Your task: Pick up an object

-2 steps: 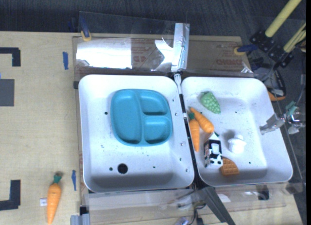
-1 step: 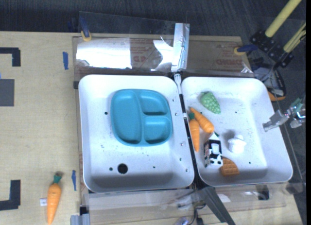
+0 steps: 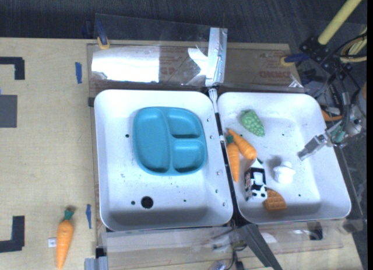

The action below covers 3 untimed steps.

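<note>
Hovering at the right bin's (image 3: 303, 102) right edge, gripper (image 3: 310, 147) grip can't tell, white ball (image 3: 284, 172) just left below, cow toy (image 3: 255, 184) and carrots (image 3: 239, 149) further left

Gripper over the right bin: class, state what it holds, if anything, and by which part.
Nothing is held. The gripper hangs over bare floor of the right bin, apart from the white object.

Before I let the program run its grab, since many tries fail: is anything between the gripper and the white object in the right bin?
Nothing visible. The gripper sits over the right bin, and bare bin floor lies between it and the white object. The cow toy lies beyond it.
</note>
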### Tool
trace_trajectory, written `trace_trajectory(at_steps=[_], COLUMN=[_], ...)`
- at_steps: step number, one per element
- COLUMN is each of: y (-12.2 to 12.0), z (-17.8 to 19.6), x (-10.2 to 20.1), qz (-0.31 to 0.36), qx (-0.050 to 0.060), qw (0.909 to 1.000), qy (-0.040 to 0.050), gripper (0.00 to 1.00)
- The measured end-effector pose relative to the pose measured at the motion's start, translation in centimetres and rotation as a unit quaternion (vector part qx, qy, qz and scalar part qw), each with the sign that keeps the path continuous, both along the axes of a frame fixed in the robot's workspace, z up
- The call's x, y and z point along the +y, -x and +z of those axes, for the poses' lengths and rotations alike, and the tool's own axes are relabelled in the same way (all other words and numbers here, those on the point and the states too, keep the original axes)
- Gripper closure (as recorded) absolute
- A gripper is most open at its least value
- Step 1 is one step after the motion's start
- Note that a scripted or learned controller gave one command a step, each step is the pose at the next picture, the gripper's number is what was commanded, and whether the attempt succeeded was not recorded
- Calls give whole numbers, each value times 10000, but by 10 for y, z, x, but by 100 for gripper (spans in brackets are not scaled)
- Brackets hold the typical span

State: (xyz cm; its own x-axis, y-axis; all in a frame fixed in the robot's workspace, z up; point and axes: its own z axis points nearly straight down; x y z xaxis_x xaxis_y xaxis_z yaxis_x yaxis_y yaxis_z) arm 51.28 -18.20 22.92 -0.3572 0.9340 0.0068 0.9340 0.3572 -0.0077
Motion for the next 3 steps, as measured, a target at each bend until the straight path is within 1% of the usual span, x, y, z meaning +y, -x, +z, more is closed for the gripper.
trace_trajectory(at_steps=[1, 2, 3], y=[-2, -15, -16], z=[67, -67, -63], x=[10, 81, 78], qz=[406, 562, 550], qx=[-49, 28, -13], qw=[9992, 9984, 9985], qy=[18, -10, 6], gripper=[0, 0, 0])
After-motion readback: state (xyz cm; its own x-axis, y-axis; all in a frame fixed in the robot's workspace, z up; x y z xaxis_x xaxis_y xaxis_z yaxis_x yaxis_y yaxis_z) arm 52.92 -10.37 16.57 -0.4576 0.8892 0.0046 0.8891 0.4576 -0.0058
